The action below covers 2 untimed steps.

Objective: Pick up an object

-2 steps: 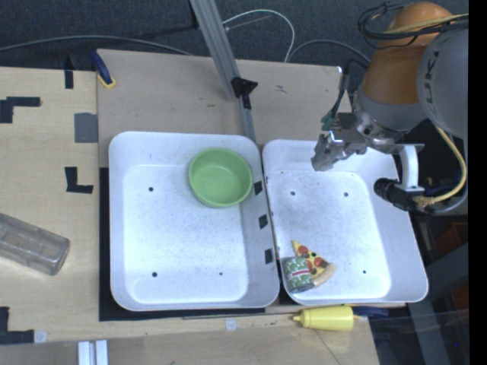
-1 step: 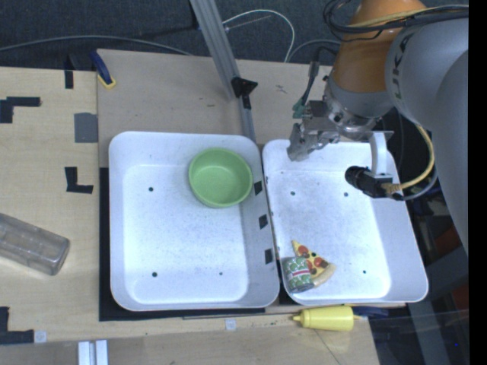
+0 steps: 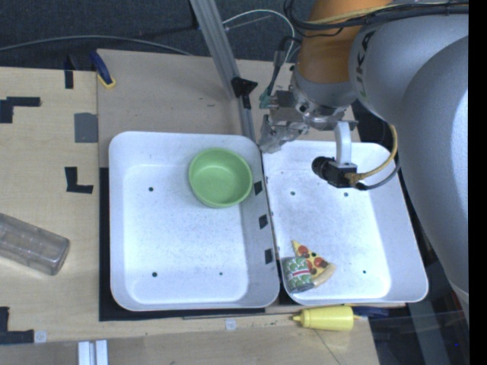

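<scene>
A green bowl (image 3: 221, 176) sits in the left bin (image 3: 144, 226), near its back right corner. A pizza-slice toy (image 3: 313, 262) lies in the right bin (image 3: 365, 234) at the front left, partly on a small printed packet (image 3: 297, 274). My gripper (image 3: 275, 138) hangs over the back left corner of the right bin, right of the bowl and apart from it. Nothing shows between its fingers.
A yellow squeeze bottle (image 3: 327, 318) lies on the bench just in front of the right bin. A clear plastic container (image 3: 30, 243) lies at the far left. A grey metal pole (image 3: 217, 44) slants up behind the bins. The big arm body covers the right side.
</scene>
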Each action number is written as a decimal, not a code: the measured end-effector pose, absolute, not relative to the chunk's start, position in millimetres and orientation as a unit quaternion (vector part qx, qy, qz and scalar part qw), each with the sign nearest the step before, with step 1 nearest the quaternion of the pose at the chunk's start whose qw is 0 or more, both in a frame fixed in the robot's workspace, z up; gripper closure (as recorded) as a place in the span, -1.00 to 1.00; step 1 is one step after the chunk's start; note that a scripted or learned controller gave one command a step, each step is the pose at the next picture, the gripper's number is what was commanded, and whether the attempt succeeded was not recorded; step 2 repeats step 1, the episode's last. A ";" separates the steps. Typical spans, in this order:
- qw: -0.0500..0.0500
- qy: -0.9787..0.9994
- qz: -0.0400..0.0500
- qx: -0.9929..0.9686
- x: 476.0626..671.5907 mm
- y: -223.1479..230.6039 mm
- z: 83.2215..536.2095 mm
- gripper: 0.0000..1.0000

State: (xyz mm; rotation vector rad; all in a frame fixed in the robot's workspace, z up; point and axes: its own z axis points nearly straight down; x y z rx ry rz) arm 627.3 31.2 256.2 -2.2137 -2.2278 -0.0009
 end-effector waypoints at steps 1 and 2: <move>0.001 -0.709 0.001 -0.705 646.6 79.3 228.1 1.00; 0.001 -0.709 0.001 -0.705 646.6 79.3 228.1 1.00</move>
